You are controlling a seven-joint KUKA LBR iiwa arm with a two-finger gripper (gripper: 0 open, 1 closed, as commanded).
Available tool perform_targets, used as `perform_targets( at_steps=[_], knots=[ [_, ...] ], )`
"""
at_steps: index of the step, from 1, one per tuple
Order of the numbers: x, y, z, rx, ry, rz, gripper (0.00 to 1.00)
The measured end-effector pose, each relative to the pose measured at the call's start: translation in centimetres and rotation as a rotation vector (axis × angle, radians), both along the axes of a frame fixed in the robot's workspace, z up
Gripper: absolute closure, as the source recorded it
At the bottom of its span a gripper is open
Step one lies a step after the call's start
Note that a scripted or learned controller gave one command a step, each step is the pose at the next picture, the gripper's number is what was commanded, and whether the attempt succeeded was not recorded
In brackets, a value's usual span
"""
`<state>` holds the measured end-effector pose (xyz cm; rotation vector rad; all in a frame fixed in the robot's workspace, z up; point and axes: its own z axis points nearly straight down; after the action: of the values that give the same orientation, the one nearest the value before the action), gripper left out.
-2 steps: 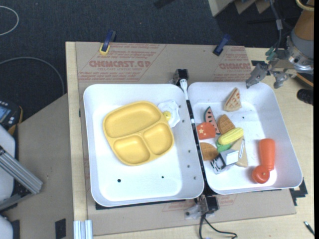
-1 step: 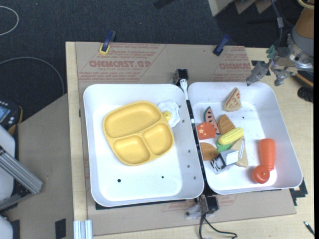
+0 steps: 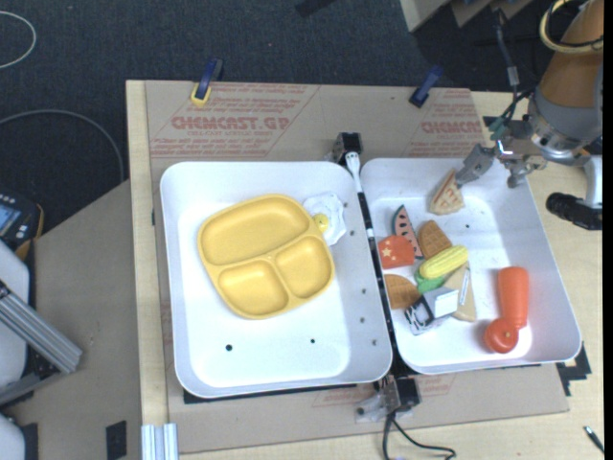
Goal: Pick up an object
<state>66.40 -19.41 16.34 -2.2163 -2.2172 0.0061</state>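
- Gripper (image 3: 476, 168) hangs just above the tan wedge-shaped toy bread slice (image 3: 446, 197) in the right white bin (image 3: 536, 257)
- Whether it is parted or closed, I cannot tell; nothing looks lifted yet

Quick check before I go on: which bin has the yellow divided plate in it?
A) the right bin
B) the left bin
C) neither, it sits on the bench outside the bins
B: the yellow divided plate lies inside the left bin, beside a fried-egg toy; the right bin has the other toy food.
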Motion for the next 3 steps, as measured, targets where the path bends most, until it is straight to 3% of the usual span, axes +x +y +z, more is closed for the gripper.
perform_targets(
  at_steps=[1,2,3],
  knots=[
    [0.7,-0.1,-6.0,0.0,0.0,0.001,0.0],
    [0.7,0.0,-8.0,-0.002,-0.004,0.002,0.0],
    [0.9,-0.1,-6.6,-0.004,-0.01,0.002,1.0]
  ],
)
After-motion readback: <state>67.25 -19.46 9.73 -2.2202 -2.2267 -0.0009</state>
